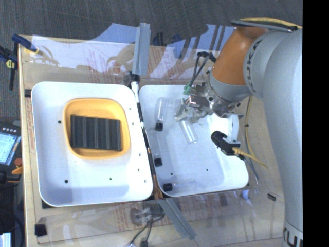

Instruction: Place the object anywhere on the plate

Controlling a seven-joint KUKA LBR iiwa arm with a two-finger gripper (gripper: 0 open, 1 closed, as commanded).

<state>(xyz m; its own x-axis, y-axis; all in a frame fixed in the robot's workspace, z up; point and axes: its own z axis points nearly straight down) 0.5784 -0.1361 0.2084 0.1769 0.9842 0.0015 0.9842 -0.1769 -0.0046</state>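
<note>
Gripper point(186, 112) low over far part of right bin point(205, 176); finger spread not discernible, metal parts blur together. Clear tube-like object point(188, 131) lies on bin floor just near side of gripper, tilted; contact with it unclear. Second clear tube with black cap point(159, 115) lies left of gripper. Left bin point(51, 179) holds yellow plate point(95, 107) with dark ribbed centre. No legible writing.

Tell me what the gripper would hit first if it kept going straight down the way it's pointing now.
Probably the clear tube lying on the floor of the right bin. The gripper points down over that bin and the tube sits just below it, though depth is hard to judge from this slanted view.
</note>
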